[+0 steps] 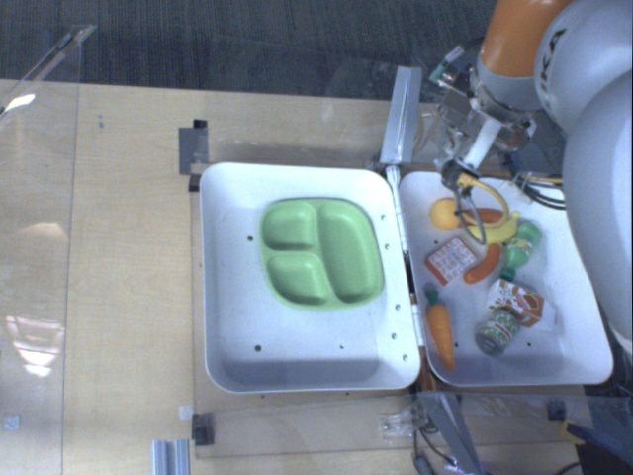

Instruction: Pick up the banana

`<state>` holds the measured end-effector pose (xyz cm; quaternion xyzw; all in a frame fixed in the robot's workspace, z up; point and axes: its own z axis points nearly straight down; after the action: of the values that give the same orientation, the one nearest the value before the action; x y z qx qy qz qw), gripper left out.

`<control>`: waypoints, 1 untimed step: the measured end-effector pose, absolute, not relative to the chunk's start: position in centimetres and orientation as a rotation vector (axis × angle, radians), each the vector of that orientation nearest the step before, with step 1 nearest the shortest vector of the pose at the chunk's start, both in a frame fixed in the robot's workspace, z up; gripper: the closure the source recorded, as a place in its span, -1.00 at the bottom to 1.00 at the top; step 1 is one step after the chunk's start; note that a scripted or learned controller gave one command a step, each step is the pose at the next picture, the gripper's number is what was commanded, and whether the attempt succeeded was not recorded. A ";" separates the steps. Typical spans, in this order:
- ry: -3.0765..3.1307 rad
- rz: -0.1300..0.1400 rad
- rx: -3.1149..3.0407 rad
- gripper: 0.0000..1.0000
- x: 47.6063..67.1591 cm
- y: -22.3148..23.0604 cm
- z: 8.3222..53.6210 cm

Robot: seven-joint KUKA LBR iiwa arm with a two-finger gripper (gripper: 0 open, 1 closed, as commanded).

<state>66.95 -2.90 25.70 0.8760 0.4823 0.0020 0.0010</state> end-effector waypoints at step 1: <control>1.210 0.005 2.898 1.00 66.7 -2.6 27.5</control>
<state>66.74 -2.57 27.48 0.9228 0.3853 0.0016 0.0007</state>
